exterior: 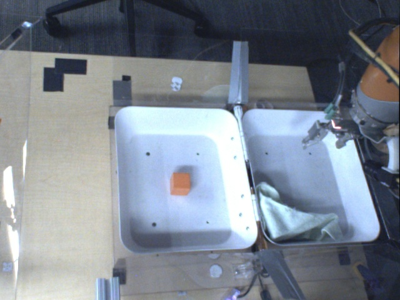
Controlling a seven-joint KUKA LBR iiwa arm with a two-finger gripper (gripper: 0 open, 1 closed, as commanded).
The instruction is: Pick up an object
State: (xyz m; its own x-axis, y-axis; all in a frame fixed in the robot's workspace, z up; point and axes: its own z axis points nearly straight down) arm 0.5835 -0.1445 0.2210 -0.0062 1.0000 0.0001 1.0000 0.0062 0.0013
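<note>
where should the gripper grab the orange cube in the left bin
Take the orange cube from straight above, closing the gripper across two opposite side faces. It sits flat on the left bin floor, near the middle, well apart from every wall, so both fingers have room to come down beside it. Its flat parallel sides should give a steady pinch.

Well left of the silvery-grey end effector (324,132), an orange cube (180,184) sits in a plain white bin (134,167) dotted with small dark holes. Below the end effector, a pale green cloth (294,220) lies in the second white bin (356,192). The desk (62,186) is light wood with black patches (61,74). The arm's band (380,83) is orange.
</note>
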